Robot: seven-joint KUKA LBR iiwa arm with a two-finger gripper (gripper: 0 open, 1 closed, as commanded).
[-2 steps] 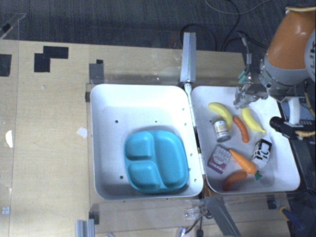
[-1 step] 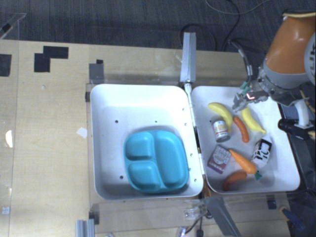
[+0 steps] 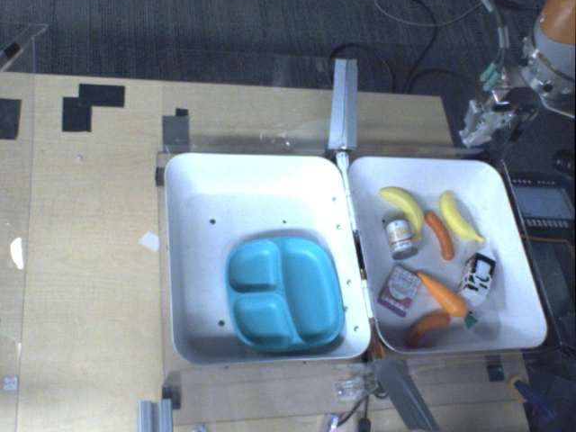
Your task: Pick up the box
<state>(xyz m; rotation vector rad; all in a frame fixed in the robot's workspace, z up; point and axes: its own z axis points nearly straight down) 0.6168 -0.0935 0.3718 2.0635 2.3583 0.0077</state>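
Claw [image 3: 486, 122] above right bin's [image 3: 513, 201] far edge, box [image 3: 400, 289] untouched.

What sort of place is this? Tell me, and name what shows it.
Probably a robotics lab bench set up for picking trials. Two white bins, the left bin and the right bin, sit side by side on a wooden bench, toy food such as a banana fills one, and loose cables trail behind.
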